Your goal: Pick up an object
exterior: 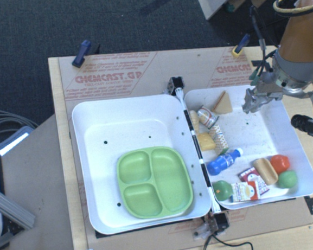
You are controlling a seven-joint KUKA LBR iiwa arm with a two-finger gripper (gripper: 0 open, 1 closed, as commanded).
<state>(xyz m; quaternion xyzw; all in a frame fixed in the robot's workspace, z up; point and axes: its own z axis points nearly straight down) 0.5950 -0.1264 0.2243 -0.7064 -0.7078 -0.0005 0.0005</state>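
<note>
My gripper [251, 101] hung over the far right part of the right bin [301, 161], and I could not tell from this angle how it was set; nothing showed in it. I judged the reach was at the approach stage, with a target to choose and a descent to line up. The tabletop [140, 68] carried both bins; the left bin [91, 127] held a green divided plate [153, 182]. In the right bin, the tan wedge [223, 103] lay just left of the gripper, the nearest candidate. The small can [207, 116] sat beyond it, the blue bottle [223, 162] nearer me, the red and green fruits [283, 170] well apart at the front corner.
</note>
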